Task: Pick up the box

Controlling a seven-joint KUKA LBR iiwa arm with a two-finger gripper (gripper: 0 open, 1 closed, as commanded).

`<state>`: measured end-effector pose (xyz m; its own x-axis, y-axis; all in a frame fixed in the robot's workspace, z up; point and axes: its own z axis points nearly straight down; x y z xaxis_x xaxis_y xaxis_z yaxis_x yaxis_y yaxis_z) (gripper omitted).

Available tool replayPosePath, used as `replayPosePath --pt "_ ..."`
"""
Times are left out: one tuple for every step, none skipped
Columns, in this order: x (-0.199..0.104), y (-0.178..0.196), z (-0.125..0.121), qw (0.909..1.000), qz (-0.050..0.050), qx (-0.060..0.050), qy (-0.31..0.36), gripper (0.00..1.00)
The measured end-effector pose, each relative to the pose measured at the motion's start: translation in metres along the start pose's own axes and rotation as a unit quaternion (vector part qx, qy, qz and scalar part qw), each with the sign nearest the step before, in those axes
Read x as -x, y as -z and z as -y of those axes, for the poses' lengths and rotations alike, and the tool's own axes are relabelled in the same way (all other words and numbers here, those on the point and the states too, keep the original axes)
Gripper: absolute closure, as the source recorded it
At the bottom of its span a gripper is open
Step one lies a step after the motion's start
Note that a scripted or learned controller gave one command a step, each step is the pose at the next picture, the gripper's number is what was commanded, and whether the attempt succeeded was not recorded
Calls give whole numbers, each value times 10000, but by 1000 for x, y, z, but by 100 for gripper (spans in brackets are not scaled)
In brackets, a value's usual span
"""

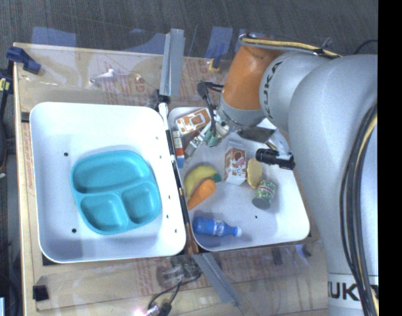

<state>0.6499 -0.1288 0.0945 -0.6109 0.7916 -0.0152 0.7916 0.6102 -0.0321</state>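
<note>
In the right bin's (pixel 290 224) far corner the gripper (pixel 211 131) sits low, right beside the box (pixel 192 121), which lies tilted vs the bin wall just to its left; can't tell how it's set or if it has anything. Looks like approach/grasp step, lift not done. A small carton (pixel 235 165) stands nearer the cam, w/ banana (pixel 200 175) & carrot (pixel 201 193) beyond. Next: confirm grip on box, then raise straight up

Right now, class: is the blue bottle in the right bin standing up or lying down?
Lying down. The blue bottle rests on its side on the floor of the right bin, its cap pointing right, near the front wall.
</note>
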Motion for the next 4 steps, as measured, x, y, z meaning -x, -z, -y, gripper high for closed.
replayPosePath --pt "23 90 97 9987 -57 162 483 0" --pt "50 -5 69 9955 -82 156 -929 0" --pt "3 0 14 9954 -45 145 -943 0" --pt "14 16 21 9951 86 145 -976 100"
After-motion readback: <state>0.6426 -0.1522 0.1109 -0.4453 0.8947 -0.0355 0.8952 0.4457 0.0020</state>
